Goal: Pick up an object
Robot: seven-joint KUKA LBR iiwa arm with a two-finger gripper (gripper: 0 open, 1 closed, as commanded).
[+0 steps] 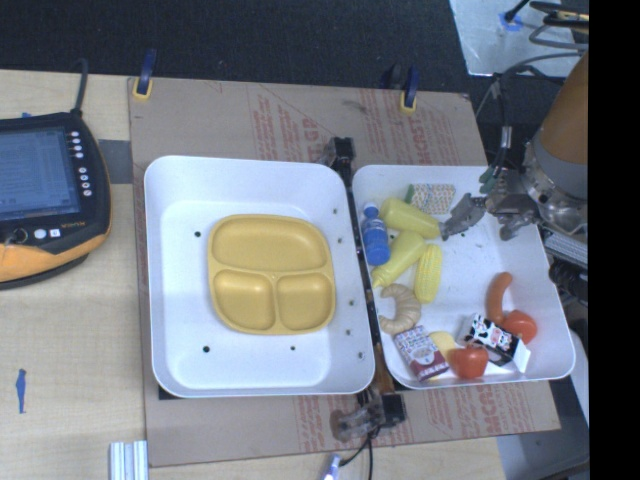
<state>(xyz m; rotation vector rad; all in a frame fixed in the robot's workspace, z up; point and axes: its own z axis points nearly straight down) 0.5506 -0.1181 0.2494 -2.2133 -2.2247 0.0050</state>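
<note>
The pickable stuff is all piled in the right bin (556, 313): three yellow corn cobs (412, 245) bunched near the upper middle, a small blue bottle (374, 236) right against the bin's left wall, a peanut-looking tan piece (401, 308) below them, a sausage (498, 291) off to the right, and along the bottom edge a red snack packet (420, 354), two tomatoes (467, 361), and a little cow-print carton (492, 337). The end effector (483, 214) sits over the upper part of that bin, just right of the corn, fingers spread apart with nothing between them. So the trouble spots look pretty obvious. The corn cobs are touching each other, so a finger coming down there could land on top of one instead of beside it, or just shove the bunch sideways into the bottle. They're round too, so a pinch off-centre would probably squirt one out. The bottom-edge cluster is packed tight against the wall, not much room for a finger. The sausage lies apart from everything and looks like the safest bet. The left bin (170, 268) holds a yellow divided plate (271, 273), and a tablet (45, 193) sits on the tabletop (70, 368) well clear of it all.
</note>
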